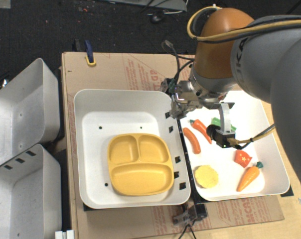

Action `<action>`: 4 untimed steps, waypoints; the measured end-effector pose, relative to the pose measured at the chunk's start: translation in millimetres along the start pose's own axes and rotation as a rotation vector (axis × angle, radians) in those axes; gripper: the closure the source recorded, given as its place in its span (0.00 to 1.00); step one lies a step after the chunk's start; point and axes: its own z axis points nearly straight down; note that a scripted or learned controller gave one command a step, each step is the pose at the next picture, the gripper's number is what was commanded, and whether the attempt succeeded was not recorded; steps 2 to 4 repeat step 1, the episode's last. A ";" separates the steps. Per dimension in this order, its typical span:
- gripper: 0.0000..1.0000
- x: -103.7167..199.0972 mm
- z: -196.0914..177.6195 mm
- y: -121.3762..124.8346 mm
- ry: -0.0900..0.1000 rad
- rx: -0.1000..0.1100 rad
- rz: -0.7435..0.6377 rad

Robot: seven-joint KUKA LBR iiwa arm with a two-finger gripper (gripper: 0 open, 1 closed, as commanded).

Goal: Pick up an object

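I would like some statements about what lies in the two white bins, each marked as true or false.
1. The yellow divided tray lies in the left bin. True.
2. The toy carrot lies on the yellow divided tray. False: it lies in the right bin, near that bin's front right corner.
3. Two orange-red sausages lie side by side in the right bin. True.
4. The round yellow piece lies outside both bins, on the cardboard. False: it lies in the right bin, near the front left.
5. The small red piece lies beside the toy carrot. True.
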 end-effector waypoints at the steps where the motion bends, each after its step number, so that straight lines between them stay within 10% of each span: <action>1: 1.00 52.1 -5.7 -6.9 0.001 -0.002 -0.001; 4: 1.00 52.1 -5.7 -6.9 0.001 -0.002 -0.001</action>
